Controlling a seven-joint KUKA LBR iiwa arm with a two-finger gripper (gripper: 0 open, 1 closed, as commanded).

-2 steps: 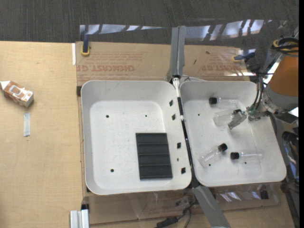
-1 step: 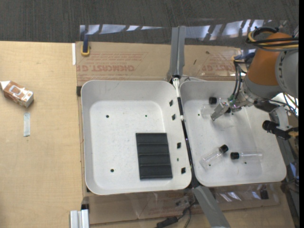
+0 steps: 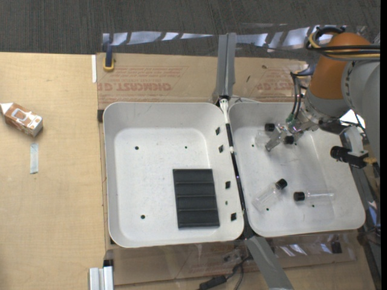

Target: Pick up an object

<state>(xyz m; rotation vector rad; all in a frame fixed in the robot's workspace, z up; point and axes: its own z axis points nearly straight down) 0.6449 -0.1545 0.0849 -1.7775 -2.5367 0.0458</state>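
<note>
Over right white bin (image 3: pixel 338 219), near its back wall: grey two-finger gripper (image 3: pixel 284 135) lowered, grip state cannot tell; clear black-capped plastic vials (image 3: pixel 270 193) (image 3: pixel 313 195) lying apart at front, untouched; pick not yet made; black ribbed block (image 3: pixel 196 198) in left bin (image 3: pixel 121 180).

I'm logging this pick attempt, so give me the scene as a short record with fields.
left bin: holds a black ridged block
right bin: two clear vials with black caps
gripper: low over the right bin's back part
bench outside bins: small printed carton at far left
</note>
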